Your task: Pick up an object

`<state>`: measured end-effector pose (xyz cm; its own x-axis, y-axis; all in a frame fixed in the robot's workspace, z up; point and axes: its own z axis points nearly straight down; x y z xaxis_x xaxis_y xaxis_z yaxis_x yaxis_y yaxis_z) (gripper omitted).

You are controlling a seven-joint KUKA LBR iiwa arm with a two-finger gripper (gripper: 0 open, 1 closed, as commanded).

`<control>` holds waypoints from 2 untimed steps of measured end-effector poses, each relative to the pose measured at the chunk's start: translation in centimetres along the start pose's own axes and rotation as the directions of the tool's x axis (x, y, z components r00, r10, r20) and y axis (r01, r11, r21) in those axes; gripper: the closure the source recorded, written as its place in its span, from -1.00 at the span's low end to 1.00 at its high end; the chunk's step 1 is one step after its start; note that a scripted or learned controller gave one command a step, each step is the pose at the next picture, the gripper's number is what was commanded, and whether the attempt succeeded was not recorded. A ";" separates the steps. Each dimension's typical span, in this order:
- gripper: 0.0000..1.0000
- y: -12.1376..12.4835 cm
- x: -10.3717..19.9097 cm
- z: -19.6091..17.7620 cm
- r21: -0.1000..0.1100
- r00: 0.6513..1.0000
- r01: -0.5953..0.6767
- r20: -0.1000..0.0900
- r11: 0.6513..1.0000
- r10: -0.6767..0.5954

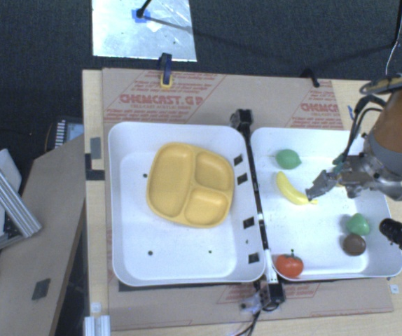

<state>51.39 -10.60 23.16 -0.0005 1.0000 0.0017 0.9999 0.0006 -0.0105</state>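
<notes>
Pincer [318, 190]: the dark fingertips reach in from the right over the right bin [313, 247] and sit at the lower right end of the banana [291, 188]. Whether the tips are spread or closed, and whether they touch the banana, cannot be told; nothing is seen between them. The grey arm [390, 152] with its orange band rises behind, over the bin's right edge.

Banana: yellow, lying slantwise in the upper left part of the right bin, near the bin's left wall.

Lime [288, 159]: round and green, just above the banana, near the bin's top edge.

Green fruit [358, 224] and brown ball [354, 244]: close together near the bin's lower right corner, the brown one just below the green.

Tomato [289, 265]: red with a green stalk, at the bin's lower left corner.

Left bin [127, 257]: it carries a yellow tray [189, 184] with three compartments, lying about the middle.

Bench [152, 96]: both bins rest side by side on brown printed board. A yellow clip [166, 79] sits at the board's top edge, above the left bin.
</notes>
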 end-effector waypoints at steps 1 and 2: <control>-1.00 0.2 0.0 -0.6 -0.012 1.000 0.003 0.002 1.000 -0.003; -1.00 0.7 -0.7 4.0 -0.009 1.000 0.000 0.001 1.000 0.000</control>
<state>52.07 -11.26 19.19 -0.0010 1.0000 0.0002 1.0000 0.0010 -0.0014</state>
